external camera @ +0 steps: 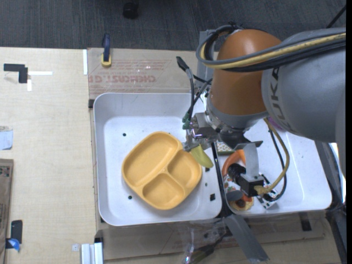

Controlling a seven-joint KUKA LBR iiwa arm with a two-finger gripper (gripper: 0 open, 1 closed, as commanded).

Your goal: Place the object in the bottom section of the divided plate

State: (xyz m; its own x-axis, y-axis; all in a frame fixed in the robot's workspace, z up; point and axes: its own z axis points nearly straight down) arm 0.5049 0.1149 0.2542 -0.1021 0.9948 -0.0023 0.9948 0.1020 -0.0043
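Your arm came in from the right, its orange wrist hanging over the wall between the two white bins. The gripper (193, 142) sat just past the right rim of the yellow divided plate (161, 171), which lay in the left bin (110, 147).

A small yellow-green object (201, 157) hung directly beneath the gripper, at the plate's right edge. It looked pinched between the fingertips, so I judged the claw closed on it, though the wrist hid most of the fingers. The object's long axis ran diagonally, from upper left down to lower right.

The plate had three sections: a large one at upper left, a smaller one at right, and one at the bottom (160, 191). That bottom section lay down and to the left of the gripper, near but not under it. The object stood closest to the right section, so your move needed to carry it leftward and toward the bin's near wall before release.

The right bin (308, 169) held an orange item (237, 161) and other clutter.
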